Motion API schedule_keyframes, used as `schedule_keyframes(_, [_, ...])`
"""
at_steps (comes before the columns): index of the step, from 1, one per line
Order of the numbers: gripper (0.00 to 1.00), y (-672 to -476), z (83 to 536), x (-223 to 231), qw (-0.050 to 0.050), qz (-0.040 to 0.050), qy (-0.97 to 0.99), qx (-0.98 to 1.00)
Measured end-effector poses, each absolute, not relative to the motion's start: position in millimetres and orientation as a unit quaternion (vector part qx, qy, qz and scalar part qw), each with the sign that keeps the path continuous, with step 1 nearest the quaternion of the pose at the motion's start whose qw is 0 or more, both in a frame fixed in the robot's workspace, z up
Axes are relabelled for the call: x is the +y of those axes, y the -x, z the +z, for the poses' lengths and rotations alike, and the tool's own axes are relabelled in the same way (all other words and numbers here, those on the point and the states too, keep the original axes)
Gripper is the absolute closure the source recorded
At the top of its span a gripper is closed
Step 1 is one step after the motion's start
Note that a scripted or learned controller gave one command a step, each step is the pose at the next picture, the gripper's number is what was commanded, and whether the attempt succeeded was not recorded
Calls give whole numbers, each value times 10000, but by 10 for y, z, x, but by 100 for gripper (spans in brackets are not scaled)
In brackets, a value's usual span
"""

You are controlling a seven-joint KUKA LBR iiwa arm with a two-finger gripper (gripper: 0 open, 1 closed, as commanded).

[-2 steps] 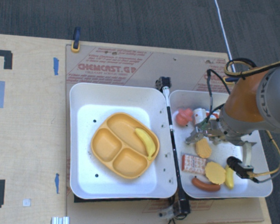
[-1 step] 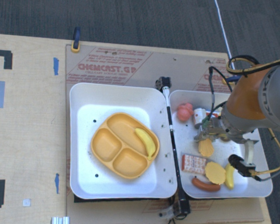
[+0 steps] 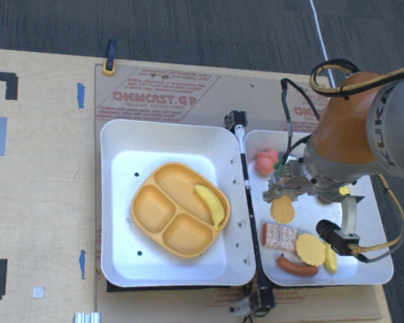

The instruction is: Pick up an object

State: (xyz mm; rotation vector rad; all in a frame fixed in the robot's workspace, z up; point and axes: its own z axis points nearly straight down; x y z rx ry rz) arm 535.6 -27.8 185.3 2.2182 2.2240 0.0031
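Note:
My gripper (image 3: 279,191) hangs low over the left part of the right bin (image 3: 379,271). It sits just above a small orange oval food piece (image 3: 282,211) and beside a pink round toy (image 3: 265,160). In front of them lie a red-and-white wafer (image 3: 279,235), a yellow round slice (image 3: 311,249), a brown sausage (image 3: 296,266) and a small yellow piece (image 3: 330,259). The grey and orange wrist hides the bin's far middle.
The left bin (image 3: 118,186) holds an orange divided plate (image 3: 165,213) with a yellow banana (image 3: 210,204) in its far right compartment. A black divider bar (image 3: 245,187) runs between the bins. Cables (image 3: 350,245) trail from the wrist across the right bin.

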Motion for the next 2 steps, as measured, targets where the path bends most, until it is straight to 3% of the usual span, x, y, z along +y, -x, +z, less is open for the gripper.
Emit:
schedule_keyframes(1, [100,-4795,2045,77,-13,-4,-7066,7076])
schedule_keyframes(2, [100,-4808,2146,78,-3,8,-7068,7074])
